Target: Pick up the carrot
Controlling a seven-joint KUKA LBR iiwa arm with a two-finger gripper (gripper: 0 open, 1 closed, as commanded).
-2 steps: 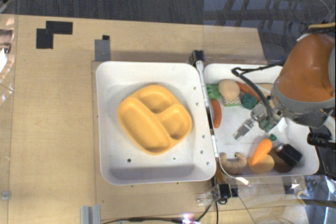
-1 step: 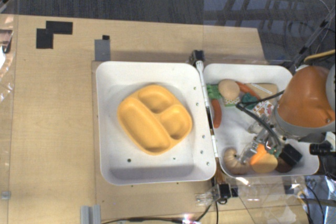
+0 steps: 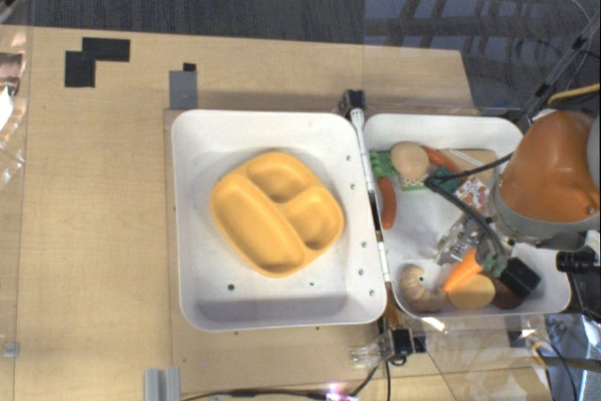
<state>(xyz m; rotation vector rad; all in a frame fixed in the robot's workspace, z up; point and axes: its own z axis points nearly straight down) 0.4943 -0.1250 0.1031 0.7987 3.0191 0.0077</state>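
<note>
The carrot [image 3: 386,202], orange-red with a green leafy top [image 3: 379,166], lies lengthwise along the left wall of the right bin [image 3: 413,235]. My gripper [image 3: 460,254] is low in that bin's front right part, well to the right of the carrot and apart from it. Just under the gripper's tip sits a small orange wedge [image 3: 462,275], resting against a yellow rounded thing [image 3: 473,294]. The view does not show whether the gripper touches the wedge.
A yellow sectioned plate [image 3: 275,213] lies in the left bin [image 3: 202,296]. The right bin also holds a beige round thing [image 3: 408,159], a thin orange piece [image 3: 440,157], a printed box [image 3: 472,183] and a brown mushroom-like thing [image 3: 414,285].
</note>
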